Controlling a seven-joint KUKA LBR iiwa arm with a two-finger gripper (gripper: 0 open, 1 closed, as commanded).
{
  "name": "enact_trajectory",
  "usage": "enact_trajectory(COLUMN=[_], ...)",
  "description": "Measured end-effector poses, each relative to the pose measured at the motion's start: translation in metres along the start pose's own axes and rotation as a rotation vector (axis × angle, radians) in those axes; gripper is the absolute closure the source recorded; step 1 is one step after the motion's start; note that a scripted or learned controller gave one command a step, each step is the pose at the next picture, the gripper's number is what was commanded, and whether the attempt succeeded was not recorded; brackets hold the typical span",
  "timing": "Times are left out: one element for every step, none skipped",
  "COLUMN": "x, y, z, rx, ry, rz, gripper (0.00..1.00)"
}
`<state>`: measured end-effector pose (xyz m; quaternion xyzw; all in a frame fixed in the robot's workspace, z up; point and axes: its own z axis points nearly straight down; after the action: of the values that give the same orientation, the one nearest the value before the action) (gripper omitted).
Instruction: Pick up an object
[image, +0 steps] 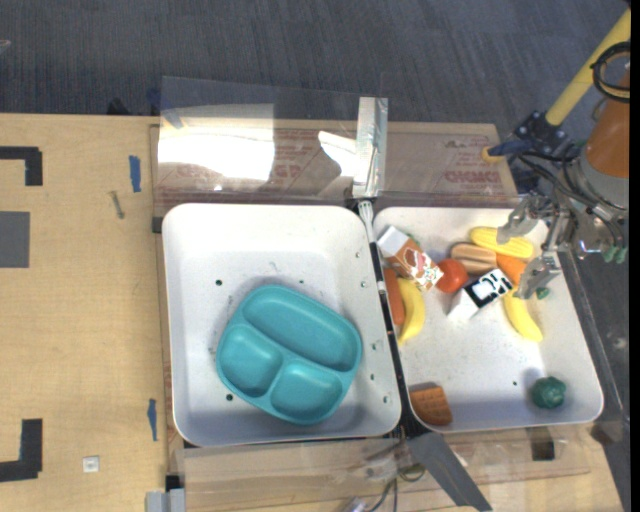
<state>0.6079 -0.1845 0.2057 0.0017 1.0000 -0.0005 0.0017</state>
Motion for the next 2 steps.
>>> enact_trajectory(x=[0.026, -0.010], y=[-0.009, -0.041], z=[0.093, 0.121], rx=[0.001, -0.002], ry=[-0.008, 0.012], rz=[-0.089, -0.137], gripper=[0.00, 0.00])
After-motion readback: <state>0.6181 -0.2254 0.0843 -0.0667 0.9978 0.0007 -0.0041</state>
